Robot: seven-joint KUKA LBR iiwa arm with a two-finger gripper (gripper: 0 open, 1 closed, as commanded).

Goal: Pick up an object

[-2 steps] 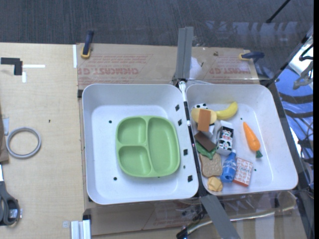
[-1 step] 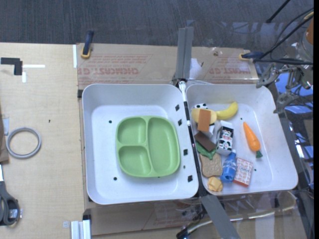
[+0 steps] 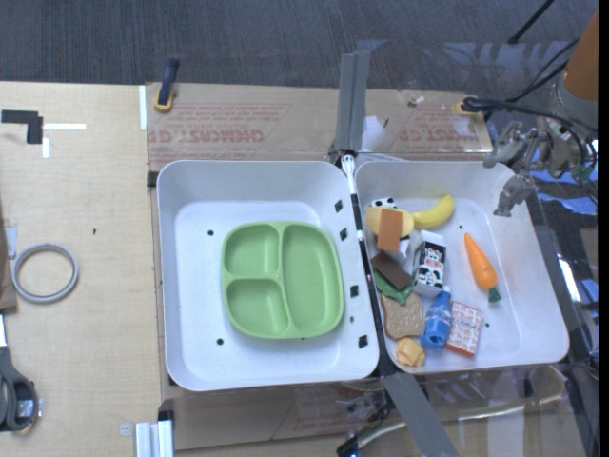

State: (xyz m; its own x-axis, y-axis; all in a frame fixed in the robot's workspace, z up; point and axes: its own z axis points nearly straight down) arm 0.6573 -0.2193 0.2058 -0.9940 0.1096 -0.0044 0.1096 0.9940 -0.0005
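step: approach, nothing lifted yet, my read.
gripper [image 3: 514, 194]: at 2 o'clock of the right bin [image 3: 542, 298], over its rim corner; open or closed, cannot tell; nothing seen in it.
nearest target: carrot [image 3: 481, 261], at 7 o'clock from the gripper, lying alone on bare floor, apart from the pile.
pile: banana [image 3: 433, 211], blue bottle [image 3: 437, 321], cracker [image 3: 403, 318] toward 9 o'clock side.
next: likely descend toward 7 o'clock, straddle carrot across its width.
left bin [image 3: 181, 284]: green tray [image 3: 283, 280].

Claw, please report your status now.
Claw above right bin's far right corner, holds nothing. Carrot nearest, lying apart. Nothing blocks it.
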